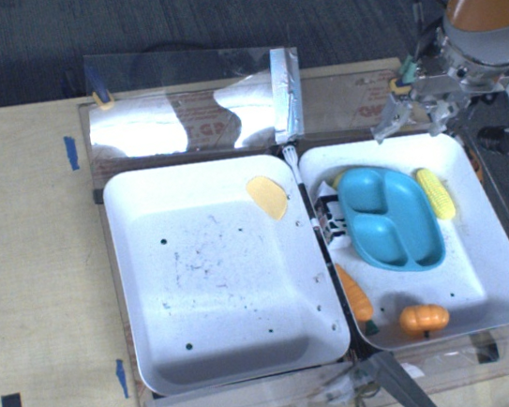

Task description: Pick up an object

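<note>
Two shallow white bins sat side by side on a pale wooden table (33, 307), viewed from above at a slant. The arm (482, 12), grey with an orange band, reached in at the upper right of the frame. Its pincer (412, 117) hung above the far rim of the right bin (506, 298), and nothing appeared to be held in it. Whether it was open or closed could not be told from this view.

The task looked barely begun: nothing had been lifted, and the reaching down, gripping and raising were all left to do.

Every candidate object lay in place. In the right bin, a blue divided tray (389, 217) sat near the middle. A yellow corn cob (436, 192) lay just beside its right edge, closest to the pincer. An orange carrot (354, 297) rested along the bin's left wall, and a small orange pumpkin (424, 317) sat near the lower edge.

In the left bin (163, 354), a single yellow chip-like piece (269, 196) lay in the upper right corner.
</note>
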`<state>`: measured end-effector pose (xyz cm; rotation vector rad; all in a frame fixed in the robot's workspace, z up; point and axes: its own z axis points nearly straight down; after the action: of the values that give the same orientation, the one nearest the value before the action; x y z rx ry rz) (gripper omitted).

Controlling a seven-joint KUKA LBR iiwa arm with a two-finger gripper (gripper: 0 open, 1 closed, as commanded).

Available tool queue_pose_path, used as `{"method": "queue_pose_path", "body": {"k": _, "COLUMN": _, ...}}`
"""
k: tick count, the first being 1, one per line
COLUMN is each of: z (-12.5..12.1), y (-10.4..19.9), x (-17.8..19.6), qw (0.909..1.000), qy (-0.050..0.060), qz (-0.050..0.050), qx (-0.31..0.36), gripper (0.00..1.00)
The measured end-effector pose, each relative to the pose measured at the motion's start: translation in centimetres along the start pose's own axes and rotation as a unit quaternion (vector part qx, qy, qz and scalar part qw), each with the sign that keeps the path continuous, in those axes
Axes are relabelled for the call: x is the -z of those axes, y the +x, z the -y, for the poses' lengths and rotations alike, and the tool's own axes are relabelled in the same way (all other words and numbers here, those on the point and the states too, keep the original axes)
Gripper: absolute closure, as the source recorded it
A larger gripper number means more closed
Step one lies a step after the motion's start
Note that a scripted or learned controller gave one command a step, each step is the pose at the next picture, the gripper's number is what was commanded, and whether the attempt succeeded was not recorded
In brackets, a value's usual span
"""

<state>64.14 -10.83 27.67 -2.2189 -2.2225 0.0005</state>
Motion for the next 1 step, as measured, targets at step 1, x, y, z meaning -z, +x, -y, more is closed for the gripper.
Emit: {"method": "queue_pose_path", "body": {"k": 1, "z": -2.57, "y": -4.68, "x": 3.82, "qw": 0.9984, "qy": -0.003, "qz": 0.002, "qx": 0.057, "gripper": 0.00}}
